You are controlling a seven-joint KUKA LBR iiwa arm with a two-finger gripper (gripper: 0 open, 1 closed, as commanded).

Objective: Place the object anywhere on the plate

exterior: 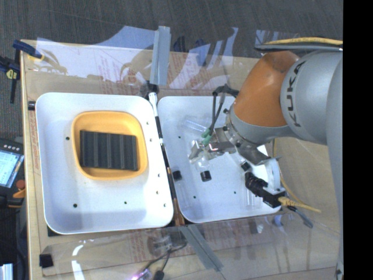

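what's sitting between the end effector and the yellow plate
In the camera view, between the end effector and yellow plate: bare right-bin floor and the bins' adjoining rims.

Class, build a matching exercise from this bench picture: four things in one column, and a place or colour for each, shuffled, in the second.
1. plate
2. dark ridged block
3. small black piece
4. arm's band

A. orange
B. lying on the yellow plate
C. on the right bin's floor
D. in the left bin, yellow

Pairs: 1-D, 2-B, 3-C, 4-A
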